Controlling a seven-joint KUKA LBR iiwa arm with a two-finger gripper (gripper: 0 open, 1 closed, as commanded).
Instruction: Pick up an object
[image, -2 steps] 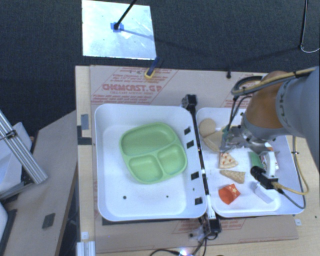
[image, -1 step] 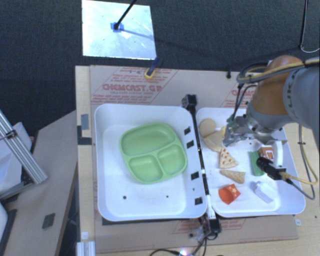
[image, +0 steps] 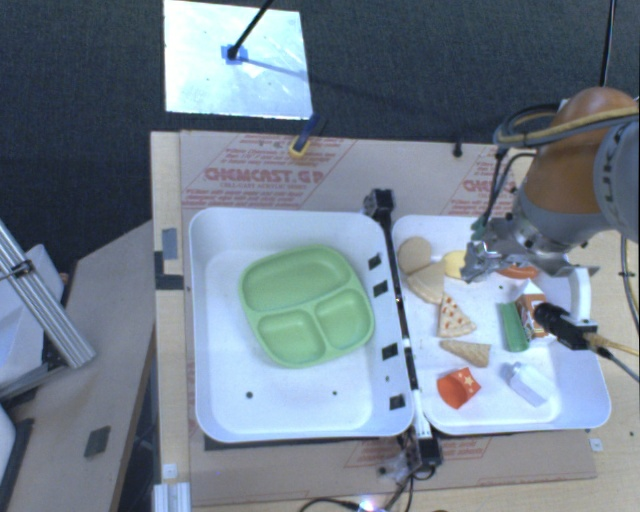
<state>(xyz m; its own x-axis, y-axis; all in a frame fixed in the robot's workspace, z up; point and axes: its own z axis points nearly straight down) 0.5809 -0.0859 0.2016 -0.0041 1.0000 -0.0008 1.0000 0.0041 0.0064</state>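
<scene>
My gripper (image: 479, 263) hangs low over the back of the right bin (image: 590, 405), reaching in from the right. Just left of it lie a small yellow piece (image: 454, 265) and two tan rounded pieces (image: 414, 254) (image: 427, 284). In front of it is a pizza slice (image: 455, 319), with a tan wedge (image: 467, 352) and a red block (image: 458, 388) nearer the front. A green bar (image: 514, 327), an orange piece (image: 521, 271) and a white bottle (image: 526, 385) lie to the right, partly under the arm.
The left bin (image: 215, 400) holds a green divided plate (image: 306, 305). A black-clipped divider (image: 393, 310) runs between the two bins. The bulky arm body (image: 575, 180) covers the right bin's back right corner.
</scene>
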